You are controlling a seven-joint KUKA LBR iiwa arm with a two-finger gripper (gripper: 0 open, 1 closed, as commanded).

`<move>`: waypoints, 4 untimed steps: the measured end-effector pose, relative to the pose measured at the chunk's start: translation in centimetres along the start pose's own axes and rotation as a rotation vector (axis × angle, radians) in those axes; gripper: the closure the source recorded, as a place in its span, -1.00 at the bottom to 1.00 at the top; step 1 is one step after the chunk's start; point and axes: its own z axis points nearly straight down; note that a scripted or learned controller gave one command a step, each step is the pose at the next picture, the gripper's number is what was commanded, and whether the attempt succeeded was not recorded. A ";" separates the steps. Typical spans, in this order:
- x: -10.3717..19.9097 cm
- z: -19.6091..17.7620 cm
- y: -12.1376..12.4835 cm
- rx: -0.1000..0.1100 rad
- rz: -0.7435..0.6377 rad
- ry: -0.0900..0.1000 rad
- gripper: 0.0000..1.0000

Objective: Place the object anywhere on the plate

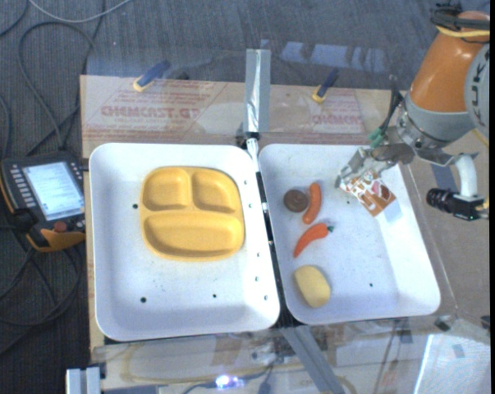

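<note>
A yellow plate (193,212) with three compartments lies in the left bin (116,302), and nothing rests on it. The right bin (399,290) holds a brown round piece (295,200), a red-orange sausage (313,202) right beside it, an orange carrot (310,238) and a yellow potato-like lump (312,286). My gripper (364,181) hangs over the far right part of the right bin, to the right of the sausage and apart from it. A small orange and white piece (378,197) sits right under the gripper. I cannot tell whether it is held.
A metal post (256,97) stands at the back, above the ridge where the bins meet. A teach pendant (46,195) lies on the floor left of the bench. Two clamps (151,75) hold the board at the back.
</note>
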 end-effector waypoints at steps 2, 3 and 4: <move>16.5 2.2 8.1 0.002 -0.011 0.000 1.00; 21.7 4.3 9.0 0.000 -0.154 -0.001 1.00; 21.6 4.3 8.9 0.001 -0.153 -0.002 -1.00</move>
